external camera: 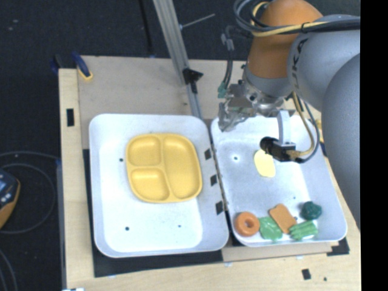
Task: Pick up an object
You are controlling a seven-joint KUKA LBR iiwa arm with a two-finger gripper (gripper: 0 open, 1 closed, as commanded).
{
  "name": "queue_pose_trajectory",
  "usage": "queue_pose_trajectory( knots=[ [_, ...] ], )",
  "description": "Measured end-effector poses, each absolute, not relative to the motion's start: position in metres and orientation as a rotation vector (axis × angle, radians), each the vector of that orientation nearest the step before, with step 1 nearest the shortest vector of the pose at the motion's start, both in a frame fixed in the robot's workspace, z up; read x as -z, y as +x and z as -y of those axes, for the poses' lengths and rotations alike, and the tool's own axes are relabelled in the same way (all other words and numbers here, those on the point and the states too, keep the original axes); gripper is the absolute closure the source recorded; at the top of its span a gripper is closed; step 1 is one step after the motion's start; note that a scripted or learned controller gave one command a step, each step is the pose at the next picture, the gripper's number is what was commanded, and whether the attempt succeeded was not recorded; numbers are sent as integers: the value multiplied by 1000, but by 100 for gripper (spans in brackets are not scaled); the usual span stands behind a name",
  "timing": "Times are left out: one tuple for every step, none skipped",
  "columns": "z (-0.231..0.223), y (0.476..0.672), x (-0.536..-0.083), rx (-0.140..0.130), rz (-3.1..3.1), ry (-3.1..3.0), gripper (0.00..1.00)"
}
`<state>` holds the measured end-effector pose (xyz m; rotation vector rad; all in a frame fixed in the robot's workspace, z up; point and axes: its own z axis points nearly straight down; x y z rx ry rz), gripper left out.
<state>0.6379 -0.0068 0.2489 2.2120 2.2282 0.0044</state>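
My gripper (231, 119) hangs over the far left corner of the right bin (242, 144), below the orange wrist band. A pale yellow piece (264, 163) lies in the middle of that bin, to the right of the gripper and nearer the front. Along the bin's front edge lie an orange ring (247, 223), a light green piece (270, 229), an orange-brown block (282, 216), another green piece (303, 229) and a dark green lump (311, 210). All of these lie apart from the gripper.
A yellow divided plate (163, 167) sits in the left bin (109, 223). A slanted metal pole (176, 47) rises behind the bins. A black fitting on a cable (276, 146) hangs just above the pale yellow piece.
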Motion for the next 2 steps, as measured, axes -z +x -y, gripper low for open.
queue_pose_trajectory(
  knots=[
    [-41,654,-255,-5,-2229,2212,100],
    [-86,656,-255,-3,-2228,2213,100]
  ],
)
